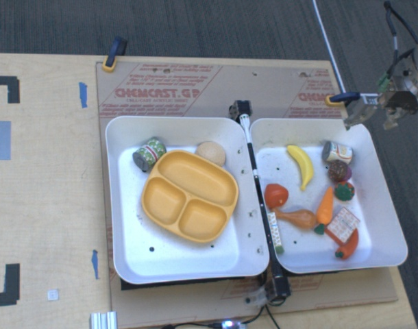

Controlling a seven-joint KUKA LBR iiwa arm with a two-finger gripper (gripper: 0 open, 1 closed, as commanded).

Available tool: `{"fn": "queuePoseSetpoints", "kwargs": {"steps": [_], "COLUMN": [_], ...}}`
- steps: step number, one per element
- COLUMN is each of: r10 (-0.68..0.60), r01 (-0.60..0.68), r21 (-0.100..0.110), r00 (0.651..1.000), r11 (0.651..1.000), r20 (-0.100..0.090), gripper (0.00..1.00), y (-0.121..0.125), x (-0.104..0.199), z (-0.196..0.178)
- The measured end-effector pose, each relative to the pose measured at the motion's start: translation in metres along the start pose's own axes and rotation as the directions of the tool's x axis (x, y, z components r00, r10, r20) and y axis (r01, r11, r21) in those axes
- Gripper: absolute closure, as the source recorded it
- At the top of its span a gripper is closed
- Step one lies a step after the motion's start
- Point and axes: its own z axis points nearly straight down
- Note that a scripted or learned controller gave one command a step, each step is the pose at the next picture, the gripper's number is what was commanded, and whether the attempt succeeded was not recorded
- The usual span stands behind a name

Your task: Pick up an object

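Note:
The right bin holds a yellow banana, a small can, a dark red fruit, a strawberry, an orange carrot, a red tomato, an orange gourd, a red-and-white box and a red pepper. My gripper hangs above the far right corner of that bin, apart from every object, with the can nearest below it. Nothing shows in its grasp.
The left bin carries a yellow divided plate, a green can and a beige ball. A black divider rail runs between the bins. Clamps sit on the brown board's far edge.

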Motion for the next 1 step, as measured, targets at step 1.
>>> {"fn": "queuePoseSetpoints", "kwargs": {"steps": [1], "r10": [-0.001], "r01": [0.001], "r21": [0.001], "r00": [1.0], "r11": [1.0], "r20": [-0.001], "gripper": [0.0], "y": [0.03], "x": [0.0412], "z": [0.1662]}}
